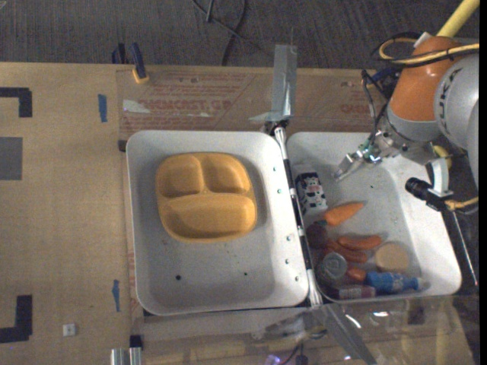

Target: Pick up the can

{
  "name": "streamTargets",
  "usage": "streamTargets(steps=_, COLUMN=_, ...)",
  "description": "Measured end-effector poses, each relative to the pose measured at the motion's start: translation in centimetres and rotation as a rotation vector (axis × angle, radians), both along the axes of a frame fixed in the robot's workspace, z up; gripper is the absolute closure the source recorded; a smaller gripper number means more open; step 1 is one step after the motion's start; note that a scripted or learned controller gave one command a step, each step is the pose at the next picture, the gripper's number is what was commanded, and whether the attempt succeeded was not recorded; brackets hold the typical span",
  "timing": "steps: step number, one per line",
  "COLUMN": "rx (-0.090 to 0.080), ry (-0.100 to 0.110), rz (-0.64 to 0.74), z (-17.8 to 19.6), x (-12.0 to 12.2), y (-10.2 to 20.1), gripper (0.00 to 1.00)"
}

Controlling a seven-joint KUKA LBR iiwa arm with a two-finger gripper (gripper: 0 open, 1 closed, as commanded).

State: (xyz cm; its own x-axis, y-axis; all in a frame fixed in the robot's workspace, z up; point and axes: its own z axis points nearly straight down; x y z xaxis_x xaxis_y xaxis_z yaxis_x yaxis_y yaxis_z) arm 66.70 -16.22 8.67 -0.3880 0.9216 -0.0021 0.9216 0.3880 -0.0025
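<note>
The gripper (344,166) hangs with fingers spread and holding nothing over the right bin (449,268), well apart from the can (332,267).

Robotics laboratory test cell. Left of the grey-and-orange arm (437,90), two white bins (144,226) sit on a cardboard-covered bench (61,204) marked with black and blue tape; beyond the arm, loose cables (217,2) cross dark carpet.
</note>
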Motion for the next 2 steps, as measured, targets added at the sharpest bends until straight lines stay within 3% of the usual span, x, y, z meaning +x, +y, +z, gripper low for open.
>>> streamTargets(steps=1, rx=0.002, ry=-0.005, rz=-0.001, z=0.0, x=-2.6, y=-2.2, gripper=0.0)
streamTargets(steps=2, rx=0.013, ry=0.008, rz=-0.006, z=0.1, x=0.1, y=-3.8, gripper=0.0)
